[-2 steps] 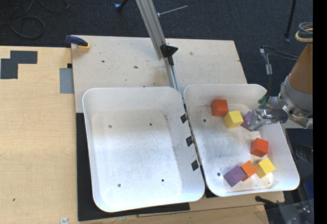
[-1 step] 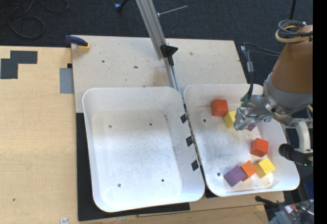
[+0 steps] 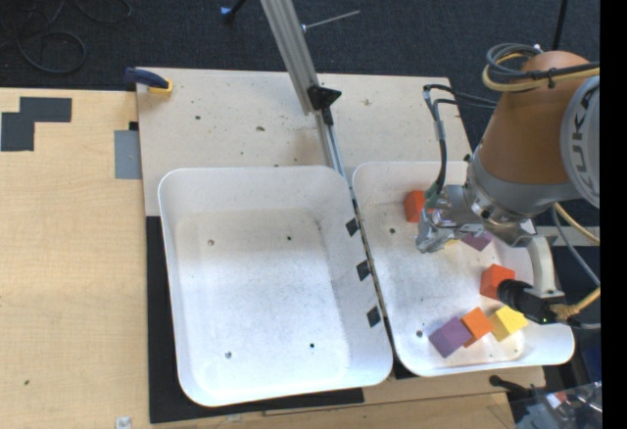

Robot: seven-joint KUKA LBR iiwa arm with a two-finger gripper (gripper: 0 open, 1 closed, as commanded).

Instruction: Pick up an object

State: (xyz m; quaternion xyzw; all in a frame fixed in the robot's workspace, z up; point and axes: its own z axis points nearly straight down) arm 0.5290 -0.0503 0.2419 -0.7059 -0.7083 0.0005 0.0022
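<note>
Risk lay mostly in the crowding at the far side of the right bin, where the gripper hung low over the floor of the bin, just beside an orange-red block and close to a small purple piece that sat partly under the wrist. A descent from there could have pushed the orange-red block against the bin wall or tipped it aside rather than trapping it, and a closing stroke could have caught only an edge, so that the block would slip out on the lift. The cables looping from the arm down to the wrist passed near the same corner and might have brushed the blocks too.

How the fingers stood could not be told: the metal tip was small and blurred against the white floor, and nothing could be seen between them, so no hold on any block could be claimed.

The other candidates lay well apart from the gripper at the near side of the same bin: an orange block, then a purple block, a second orange block and a yellow block bunched together, touching or nearly so. The left bin stood alongside on the table.
</note>
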